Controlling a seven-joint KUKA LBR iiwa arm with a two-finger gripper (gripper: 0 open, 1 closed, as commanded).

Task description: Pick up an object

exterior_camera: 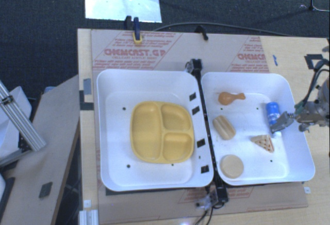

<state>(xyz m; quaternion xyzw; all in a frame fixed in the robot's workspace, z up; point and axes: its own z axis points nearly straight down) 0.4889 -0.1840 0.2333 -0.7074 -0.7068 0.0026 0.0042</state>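
The right bin (289,90) holds several toy foods. An orange drumstick (230,98) lies at its back, a tan bread roll (224,127) near the divider, a round beige cookie (232,166) at the front and a pizza wedge (263,142) toward the right. A small blue bottle (272,111) lies by the right wall. My gripper (278,125) reaches in low from the right edge, just in front of the blue bottle and touching or nearly touching its near end. Nothing is visibly lifted.
A yellow divided plate (162,132) lies in the left bin (113,90). A black clip strip (198,110) joins the two bins. The arm (315,110) and its cables hang over the right bin's right rim.
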